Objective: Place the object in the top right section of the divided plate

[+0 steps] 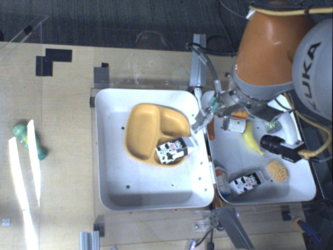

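Looking at the biggest thing first, we see the arm [270, 51] looming in the upper right of the frame, reaching down and left over the seam between the bins. The left bin [112, 155] sits mid-frame and the right bin [234, 158] beside it. In the left bin lies the yellow divided plate [140, 132]. The gripper [199, 123] hovers right at the plate's right rim, just beside the top right section. We cannot tell whether the pincer is wide or narrow, and we see nothing held in it.

Now the task's thing: the black-and-white patterned block [170, 151] lies in the plate's lower right section, tilted against the rim, while the top right section looks bare. So we judge the placing step as not yet done.

Smaller bits in the right bin are a banana [252, 139], a second patterned block [245, 183] and a round biscuit [277, 171].

The next move, we reckon, calls for dropping onto the block, gripping it cleanly, and lifting it over the divider into the section above.
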`<state>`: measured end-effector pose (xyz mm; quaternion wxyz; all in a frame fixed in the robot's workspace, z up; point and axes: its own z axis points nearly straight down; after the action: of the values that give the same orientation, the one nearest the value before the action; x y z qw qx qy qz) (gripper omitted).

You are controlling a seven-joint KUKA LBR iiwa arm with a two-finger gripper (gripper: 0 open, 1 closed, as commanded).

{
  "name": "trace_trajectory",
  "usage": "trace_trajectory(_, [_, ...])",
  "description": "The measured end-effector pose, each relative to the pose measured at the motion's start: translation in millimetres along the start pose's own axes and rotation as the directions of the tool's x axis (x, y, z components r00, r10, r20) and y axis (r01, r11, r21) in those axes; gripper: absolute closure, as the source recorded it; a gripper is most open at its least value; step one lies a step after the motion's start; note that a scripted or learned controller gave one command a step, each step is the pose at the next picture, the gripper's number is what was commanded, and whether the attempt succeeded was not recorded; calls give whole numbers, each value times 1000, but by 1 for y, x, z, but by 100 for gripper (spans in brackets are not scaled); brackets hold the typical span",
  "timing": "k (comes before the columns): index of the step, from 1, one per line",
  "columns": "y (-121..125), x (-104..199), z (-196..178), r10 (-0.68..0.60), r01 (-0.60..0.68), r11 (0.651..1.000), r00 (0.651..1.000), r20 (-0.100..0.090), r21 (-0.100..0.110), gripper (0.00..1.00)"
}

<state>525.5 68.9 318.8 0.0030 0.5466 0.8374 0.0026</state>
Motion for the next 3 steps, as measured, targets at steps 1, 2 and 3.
trace_trajectory(1, [0,0,0,0,0,1000,1000,0,0,0])
trace_trajectory(2, [0,0,0,0,0,1000,1000,0,0,0])
trace_trajectory(3, [0,0,0,0,0,1000,1000,0,0,0])
